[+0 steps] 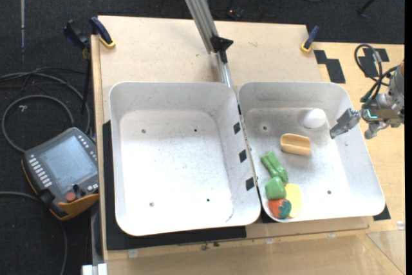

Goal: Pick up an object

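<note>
The fingers hang spread and grasping nothing at the right bin's three o'clock rim. The tan bun-shaped piece lies toward eight o'clock from them, long axis roughly nine-to-three, with the white ball nearer at nine.

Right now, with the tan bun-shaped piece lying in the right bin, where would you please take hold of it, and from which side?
Grip the tan bun-shaped piece across its short width at the middle, coming down from above. It lies flat and alone on the right bin's floor, with bare floor around it, apart from the white ball and green piece. The end effector is at the bin's right rim.
</note>
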`<state>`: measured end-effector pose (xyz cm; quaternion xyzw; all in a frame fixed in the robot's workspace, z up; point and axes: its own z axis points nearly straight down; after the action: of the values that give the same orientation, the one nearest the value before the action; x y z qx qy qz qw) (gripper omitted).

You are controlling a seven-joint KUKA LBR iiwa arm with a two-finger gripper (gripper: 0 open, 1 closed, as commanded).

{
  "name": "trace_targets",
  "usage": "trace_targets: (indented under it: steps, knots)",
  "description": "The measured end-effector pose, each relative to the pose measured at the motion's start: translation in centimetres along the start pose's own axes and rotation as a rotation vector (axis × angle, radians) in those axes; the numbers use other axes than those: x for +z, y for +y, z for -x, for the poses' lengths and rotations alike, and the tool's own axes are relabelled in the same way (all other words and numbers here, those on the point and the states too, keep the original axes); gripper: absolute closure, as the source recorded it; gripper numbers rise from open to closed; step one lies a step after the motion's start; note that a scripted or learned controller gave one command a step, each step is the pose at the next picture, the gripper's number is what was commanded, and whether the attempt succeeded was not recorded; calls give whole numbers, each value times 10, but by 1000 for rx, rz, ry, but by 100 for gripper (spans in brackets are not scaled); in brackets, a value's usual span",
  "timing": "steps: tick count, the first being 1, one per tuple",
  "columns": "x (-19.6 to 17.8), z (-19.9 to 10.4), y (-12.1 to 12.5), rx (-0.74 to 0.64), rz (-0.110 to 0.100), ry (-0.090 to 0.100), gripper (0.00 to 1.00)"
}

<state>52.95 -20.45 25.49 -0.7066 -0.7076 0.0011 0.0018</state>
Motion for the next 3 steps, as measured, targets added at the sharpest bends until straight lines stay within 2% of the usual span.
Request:
trace_targets:
  steps: [1,3]
  knots:
    - [-2,0,1,0,4,-1,0]
    - [104,-16,-15,2,-2,1,0]
